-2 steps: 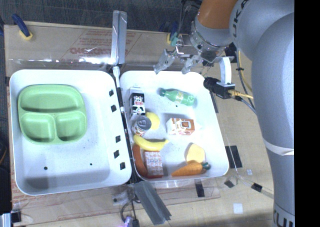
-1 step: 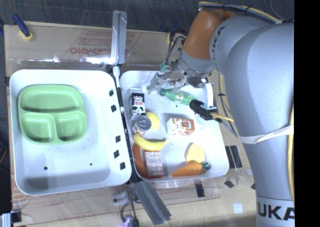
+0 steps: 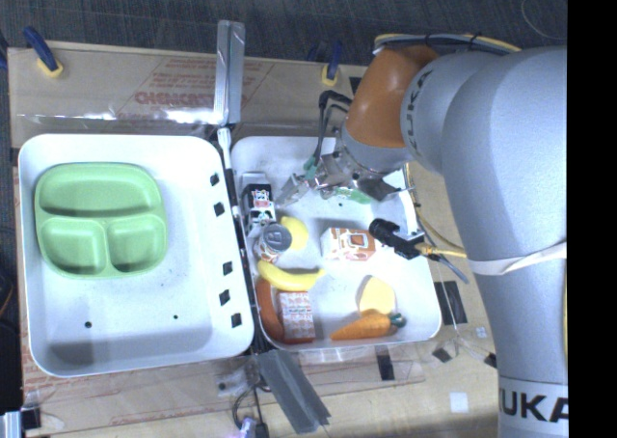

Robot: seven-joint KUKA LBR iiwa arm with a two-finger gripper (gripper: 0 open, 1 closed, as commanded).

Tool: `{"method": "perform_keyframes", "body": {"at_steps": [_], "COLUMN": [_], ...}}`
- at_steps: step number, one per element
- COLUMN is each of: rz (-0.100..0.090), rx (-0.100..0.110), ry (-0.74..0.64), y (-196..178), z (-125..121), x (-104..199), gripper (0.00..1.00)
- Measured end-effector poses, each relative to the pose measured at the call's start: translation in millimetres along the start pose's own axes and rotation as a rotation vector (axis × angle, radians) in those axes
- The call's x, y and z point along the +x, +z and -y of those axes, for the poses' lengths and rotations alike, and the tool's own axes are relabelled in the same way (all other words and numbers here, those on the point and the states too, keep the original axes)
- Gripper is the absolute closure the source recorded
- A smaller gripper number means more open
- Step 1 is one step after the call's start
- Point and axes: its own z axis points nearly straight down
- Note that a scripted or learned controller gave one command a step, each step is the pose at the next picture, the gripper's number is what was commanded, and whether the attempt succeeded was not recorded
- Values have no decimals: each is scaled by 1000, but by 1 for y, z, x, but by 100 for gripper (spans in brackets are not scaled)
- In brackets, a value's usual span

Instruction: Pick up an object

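Camera view: the gripper (image 3: pixel 323 180) hangs over the right bin (image 3: pixel 421 315); I cannot tell its grip state. The carrot (image 3: pixel 362 327) lies lengthwise left-right, leafy end pointing right.

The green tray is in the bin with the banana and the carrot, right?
Not quite. The camera view shows the green tray alone in the left bin. The banana and the carrot lie in the right bin.
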Motion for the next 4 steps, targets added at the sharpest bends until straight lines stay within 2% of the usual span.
{"method": "perform_keyframes", "body": {"at_steps": [1,2,3,4], "rz": [1,18,10,1], "rx": [2,-42,-23,1], "ry": [175,257,198,645], "y": [-20,-8,-5,10], "z": [-19,7,-3,35], "x": [12,27,22,33], "gripper": [0,0,0,0]}}
